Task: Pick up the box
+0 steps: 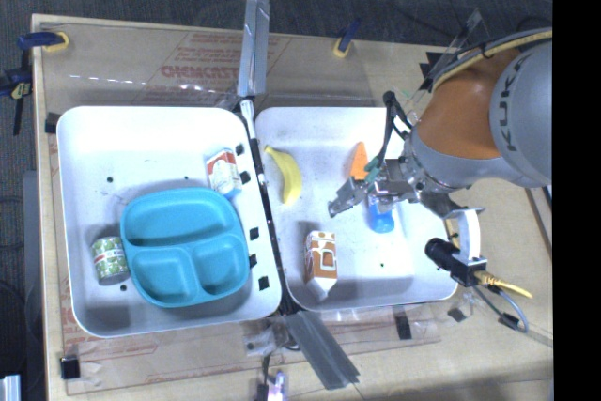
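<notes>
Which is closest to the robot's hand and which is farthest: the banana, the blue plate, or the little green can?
Measured from the hand in the right bin:
1. Banana, same bin, by the divider.
2. Blue plate, in the left bin.
3. Green can, left bin's far left side.

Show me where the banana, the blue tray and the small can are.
banana (285,174): camera view, middle of the fruit.
blue tray (184,245): camera view, central divider.
small can (109,259): camera view, its labelled side.
</notes>
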